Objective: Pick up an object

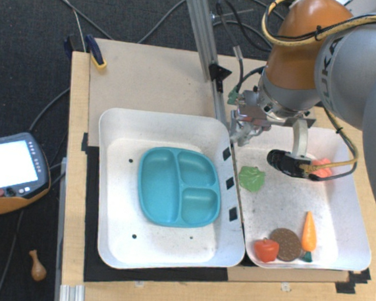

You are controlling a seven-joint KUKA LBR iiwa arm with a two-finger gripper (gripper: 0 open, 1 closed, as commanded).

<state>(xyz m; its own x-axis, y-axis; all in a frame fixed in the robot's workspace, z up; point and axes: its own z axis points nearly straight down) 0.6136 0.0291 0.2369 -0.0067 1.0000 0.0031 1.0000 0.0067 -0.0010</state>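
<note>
Dark floor and cables surround our tabletop (149, 76). We see our gripper (242, 133) above the right bin's (354, 215) left edge; finger state unclear. Just below lies a green leaf (252, 178), with a carrot (309, 232), tomato (266, 250) and brown disc (287, 244) farther off.

1 fixed overhead camera, slanting down on both bins (177, 129).
</note>
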